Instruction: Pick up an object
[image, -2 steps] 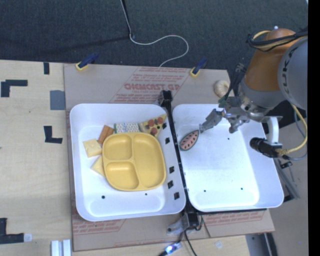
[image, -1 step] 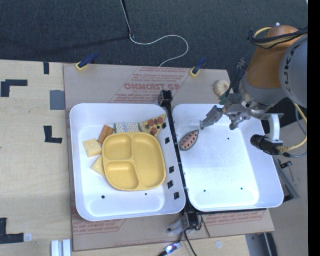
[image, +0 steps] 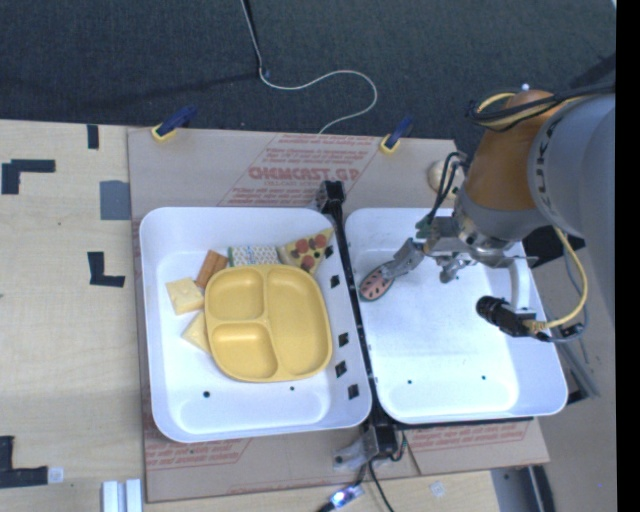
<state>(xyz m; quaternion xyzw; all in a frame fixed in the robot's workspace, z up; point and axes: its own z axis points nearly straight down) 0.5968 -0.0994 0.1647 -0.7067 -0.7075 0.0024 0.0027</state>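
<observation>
Gripper (image: 385, 276) touches a small brown object (image: 374, 286) at its tip.

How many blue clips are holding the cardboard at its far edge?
2. One clip sits at the cardboard's far left corner, the other clip at the far edge above the right bin. The arm may hide more on the right.
</observation>
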